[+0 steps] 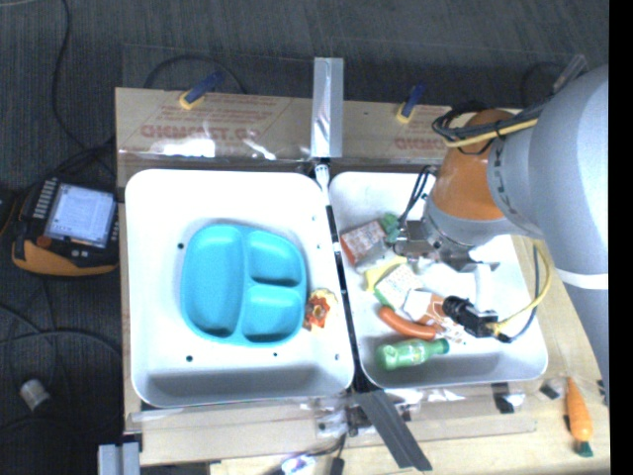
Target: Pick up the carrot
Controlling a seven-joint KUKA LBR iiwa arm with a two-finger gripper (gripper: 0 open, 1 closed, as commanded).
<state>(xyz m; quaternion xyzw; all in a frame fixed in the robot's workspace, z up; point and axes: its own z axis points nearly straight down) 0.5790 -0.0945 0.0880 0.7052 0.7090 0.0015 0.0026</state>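
The carrot (404,323), orange and elongated, lies in the right bin (524,359) near its front, just above a green bottle (411,353). My gripper (416,263) hangs low over the middle of that bin, slightly behind the carrot, above a white card (400,285) and a yellow piece (382,274). The wrist's bulk hides what lies directly beneath it. Nothing is seen held.
A reddish packet (361,241) and a small green item (391,225) lie at the right bin's back left. The left bin (158,364) holds a blue divided tray (242,281) and a small orange-yellow object (316,309). Another orange carrot-like thing (579,419) lies outside the bins, at the bench's front right.
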